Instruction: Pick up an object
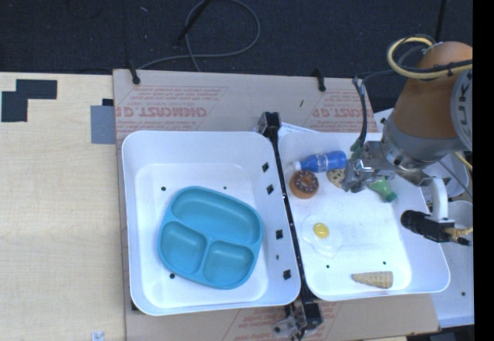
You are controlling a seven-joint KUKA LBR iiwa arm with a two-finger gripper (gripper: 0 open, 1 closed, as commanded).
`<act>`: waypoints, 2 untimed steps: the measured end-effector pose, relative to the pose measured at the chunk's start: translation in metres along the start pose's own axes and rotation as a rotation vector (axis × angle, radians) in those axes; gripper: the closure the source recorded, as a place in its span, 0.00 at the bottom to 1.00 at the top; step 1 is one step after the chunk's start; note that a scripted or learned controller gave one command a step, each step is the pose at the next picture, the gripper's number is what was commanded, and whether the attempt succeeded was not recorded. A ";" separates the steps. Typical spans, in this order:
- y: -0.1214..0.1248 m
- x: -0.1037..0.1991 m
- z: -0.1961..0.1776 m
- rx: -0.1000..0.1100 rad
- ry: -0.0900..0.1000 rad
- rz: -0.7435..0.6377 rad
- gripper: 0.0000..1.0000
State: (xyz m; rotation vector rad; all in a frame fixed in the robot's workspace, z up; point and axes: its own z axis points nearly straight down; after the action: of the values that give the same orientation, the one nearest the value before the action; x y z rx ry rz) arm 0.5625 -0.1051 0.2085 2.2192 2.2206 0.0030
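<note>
My gripper (pixel 357 177) hangs low over the back of the right bin (pixel 421 274), below the grey arm with its orange band. Just left of it lie a small tan cookie (pixel 336 175) and a blue bottle (pixel 324 160) on its side. A green item (pixel 382 190) lies just right of the gripper, partly hidden by it. A brown donut (pixel 304 184) sits near the bin's left wall. Nothing is visibly lifted.
A toy fried egg (pixel 320 232) lies mid-bin and a tan cone-shaped piece (pixel 373 279) near the front wall. The left bin (pixel 139 177) holds a blue divided plate (pixel 210 236). A black divider (pixel 279 208) runs between the bins. A black part (pixel 424 225) juts in at the right.
</note>
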 end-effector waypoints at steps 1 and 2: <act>0.007 0.002 -0.061 -0.001 0.000 0.000 1.00; -0.007 0.053 -0.063 0.007 0.002 -0.003 1.00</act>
State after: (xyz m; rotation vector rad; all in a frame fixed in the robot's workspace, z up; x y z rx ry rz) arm 0.5554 -0.0525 0.2717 2.2204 2.2284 -0.0021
